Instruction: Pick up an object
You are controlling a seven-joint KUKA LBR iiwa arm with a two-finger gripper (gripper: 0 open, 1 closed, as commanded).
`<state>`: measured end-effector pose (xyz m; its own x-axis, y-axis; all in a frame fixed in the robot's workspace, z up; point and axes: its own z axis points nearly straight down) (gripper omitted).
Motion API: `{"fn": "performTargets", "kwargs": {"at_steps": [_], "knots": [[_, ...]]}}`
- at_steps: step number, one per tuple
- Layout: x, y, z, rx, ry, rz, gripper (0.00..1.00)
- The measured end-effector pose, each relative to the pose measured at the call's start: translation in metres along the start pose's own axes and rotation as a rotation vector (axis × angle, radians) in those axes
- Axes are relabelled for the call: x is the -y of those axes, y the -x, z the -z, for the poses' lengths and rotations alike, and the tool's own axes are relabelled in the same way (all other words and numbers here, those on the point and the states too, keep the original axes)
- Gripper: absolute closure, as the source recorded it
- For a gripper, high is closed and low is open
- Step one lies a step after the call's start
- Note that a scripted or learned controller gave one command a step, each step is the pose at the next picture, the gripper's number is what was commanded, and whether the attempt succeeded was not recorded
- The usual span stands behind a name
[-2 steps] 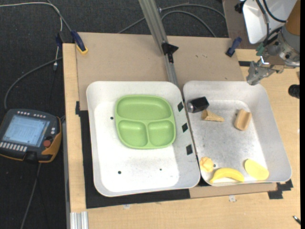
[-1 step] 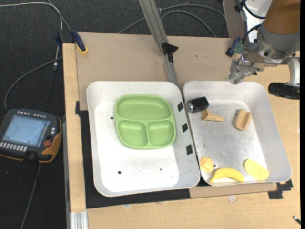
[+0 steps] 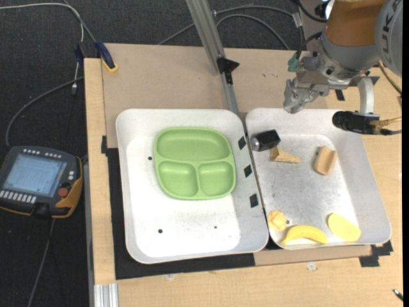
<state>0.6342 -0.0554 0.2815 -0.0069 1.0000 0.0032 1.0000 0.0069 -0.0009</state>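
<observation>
Tool (image 3: 296, 101) hangs over the far rim of the right bin (image 3: 377, 200), near that bin's back-left corner, at the end of the grey arm (image 3: 358, 27) with its orange band. Fingers point down and sit narrow, close together, nothing between them. Tool is clear of every object below.

Nearest thing: a small black-and-silver cylinder (image 3: 264, 139) lying on its side in the right bin, close to the bin's left wall. Just beside it, toward the near side, a tan wedge-shaped piece (image 3: 284, 157). Further right, apart from those two, a tan cork-like block (image 3: 324, 160).

Along the near edge of the same bin: a banana (image 3: 304, 235), a pale lumpy piece (image 3: 277, 220) touching its left end, and a yellow rounded piece (image 3: 343, 228) just to its right.

Left bin (image 3: 137, 235) holds a green divided plate (image 3: 195, 162) with three compartments, lying flat at the centre.

Both bins sit side by side on the counter (image 3: 160, 75). A teach pendant (image 3: 39, 181) lies off the counter's left edge. A metal pole (image 3: 208, 34) slants across the back.
</observation>
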Motion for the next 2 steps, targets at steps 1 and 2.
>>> {"fn": "performTargets", "kwargs": {"at_steps": [1,2], "knots": [[0.002,-0.062,-0.005,0.000,-0.001,0.001,1.00],[0.004,-0.113,-0.028,0.002,-0.004,-0.001,1.00]]}}
